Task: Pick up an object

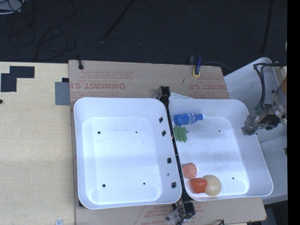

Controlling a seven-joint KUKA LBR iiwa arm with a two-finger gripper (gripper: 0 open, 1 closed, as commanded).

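Note:
The right bin point(243, 111) holds a blue bottle point(188, 118) lying on its side near the far left corner, with a small green leafy piece point(180, 134) just in front of it. Close to the bin's near left corner lie a pale orange round piece point(189, 170), a red piece point(198, 185) and a cream ball point(212, 184), bunched together. My gripper point(253, 124) hangs at the right rim of that bin, well away from all of these objects. Nothing shows between its dark tips.
The left bin point(82, 125) sits beside the right one, joined by a black divider with clips point(169, 139). Both rest on a cardboard sheet point(122, 81). A blue and yellow clamp point(197, 66) stands at the cardboard's far edge. Cables point(260, 86) hang at the right.

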